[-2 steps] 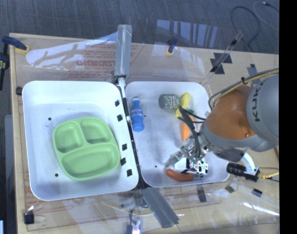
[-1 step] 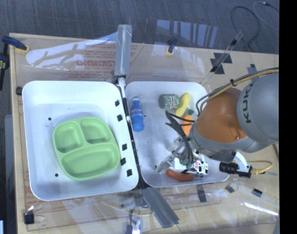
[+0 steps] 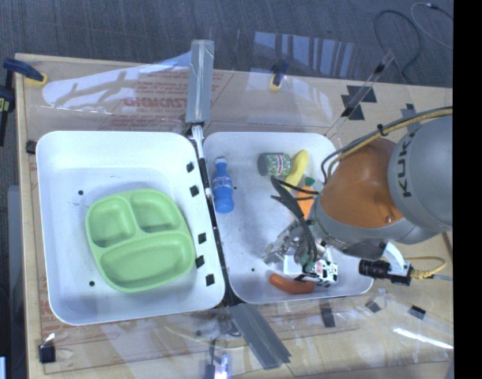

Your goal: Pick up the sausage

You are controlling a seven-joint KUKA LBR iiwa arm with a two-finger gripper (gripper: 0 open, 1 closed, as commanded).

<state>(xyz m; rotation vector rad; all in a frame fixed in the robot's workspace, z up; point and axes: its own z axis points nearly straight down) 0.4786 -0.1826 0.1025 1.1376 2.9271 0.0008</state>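
My hand [image 3: 298, 251] hangs low in the right bin [image 3: 249, 152], just above the sausage [image 3: 291, 284], which lies near the bin's front wall (I cannot tell whether my hand is spread or pressed together). A blue bottle [image 3: 222, 185] lies by the divider, a banana [image 3: 297, 167] farther back, and a green tray [image 3: 140, 239] sits in the left bin [image 3: 55, 160].

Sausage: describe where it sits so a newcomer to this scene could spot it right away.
Look in the right bin, the one the grey and orange arm reaches into. Along that bin's near edge, just below the gripper, lies the sausage. It is a short reddish-brown cylinder lying flat, unlike the yellow banana and blue bottle farther back.
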